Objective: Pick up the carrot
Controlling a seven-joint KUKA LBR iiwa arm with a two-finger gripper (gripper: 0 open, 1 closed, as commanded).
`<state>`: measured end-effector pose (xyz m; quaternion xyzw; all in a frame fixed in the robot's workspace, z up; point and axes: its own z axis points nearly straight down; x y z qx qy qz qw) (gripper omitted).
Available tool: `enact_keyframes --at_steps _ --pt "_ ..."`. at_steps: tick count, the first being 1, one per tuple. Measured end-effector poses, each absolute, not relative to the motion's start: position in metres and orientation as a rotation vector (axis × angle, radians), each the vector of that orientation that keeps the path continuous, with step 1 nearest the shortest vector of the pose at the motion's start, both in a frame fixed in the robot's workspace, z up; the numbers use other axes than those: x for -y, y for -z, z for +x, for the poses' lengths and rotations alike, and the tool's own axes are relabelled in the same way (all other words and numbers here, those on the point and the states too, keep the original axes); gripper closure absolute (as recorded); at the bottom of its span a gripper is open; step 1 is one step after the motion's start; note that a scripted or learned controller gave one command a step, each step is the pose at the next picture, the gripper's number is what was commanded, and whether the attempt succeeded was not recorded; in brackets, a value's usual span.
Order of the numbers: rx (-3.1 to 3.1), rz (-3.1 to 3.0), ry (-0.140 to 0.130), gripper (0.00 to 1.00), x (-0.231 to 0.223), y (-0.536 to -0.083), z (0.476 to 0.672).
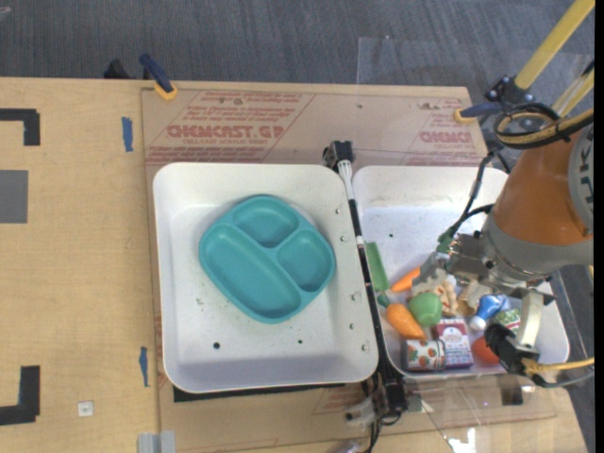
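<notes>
The carrot (404,321) lies in the right bin (415,217), just left of the claw (457,286) and below it. Whether the claw is open or closed cannot be told.

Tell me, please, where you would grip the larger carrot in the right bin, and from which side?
Probably across the carrot's thick middle, coming straight down from above. It lies flat and slanted, with a green toy and small box close by, so its upper-left flank looks freest.
</notes>
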<state>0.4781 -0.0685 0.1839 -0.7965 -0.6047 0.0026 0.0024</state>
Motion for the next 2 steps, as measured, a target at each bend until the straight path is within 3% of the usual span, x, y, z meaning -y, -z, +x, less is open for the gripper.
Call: enact_keyframes --at_steps 1,2 --pt "1.842 -2.536 -0.003 0.00 0.0091 -0.1837 0.4797" --pt "1.839 -2.541 -0.005 0.00 0.0115 -0.1838 0.4797"
